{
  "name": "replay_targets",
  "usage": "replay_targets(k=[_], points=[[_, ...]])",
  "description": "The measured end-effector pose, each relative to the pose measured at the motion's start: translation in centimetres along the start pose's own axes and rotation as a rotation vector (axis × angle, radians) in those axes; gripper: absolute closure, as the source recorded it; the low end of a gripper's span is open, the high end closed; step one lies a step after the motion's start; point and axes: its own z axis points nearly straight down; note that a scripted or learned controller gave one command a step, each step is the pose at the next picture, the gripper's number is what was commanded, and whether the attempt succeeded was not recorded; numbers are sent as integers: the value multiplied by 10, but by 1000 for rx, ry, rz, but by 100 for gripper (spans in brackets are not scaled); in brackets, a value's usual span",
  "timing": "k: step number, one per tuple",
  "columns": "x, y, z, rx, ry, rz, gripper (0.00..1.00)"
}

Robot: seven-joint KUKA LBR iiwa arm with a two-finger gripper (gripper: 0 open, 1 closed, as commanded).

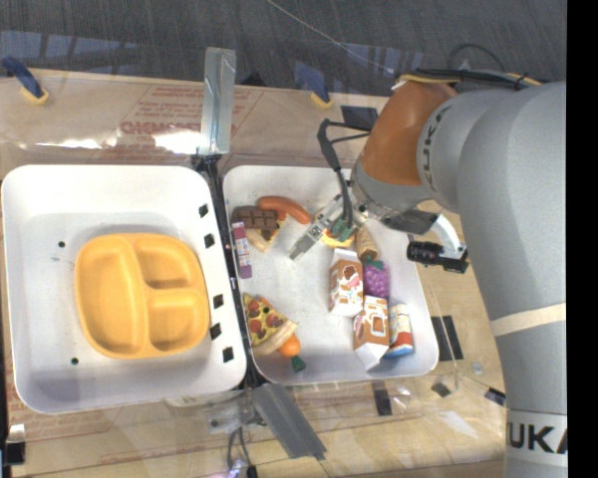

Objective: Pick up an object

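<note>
Arm: the grey arm with the orange band (404,147) leans in from the right, so its bulk covers the right bin's far corner.
Left bin: the shallow white bin (25,267) carries a yellow divided plastic tray (140,292), well apart from the pile.
Right bin: the second white bin (309,361) carries the candidates, small printed cartons (364,302) clustered near the right wall, a pizza-slice toy (264,322) and a red sausage toy (284,208).
Claw: the claw (324,232) is low among the toys just beside the sausage; whether it is spread or closed cannot be told.

Right bin (279,361) is pretty crowded: cartons (364,302) on the right, pizza (264,322) bottom left, sausage (284,208) up top. Bare floor mid-left.
</note>
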Motion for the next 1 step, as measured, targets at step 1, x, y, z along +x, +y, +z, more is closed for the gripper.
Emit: replay_targets(k=[1], points=[[53, -58, 1, 1, 4, -38, 0]])
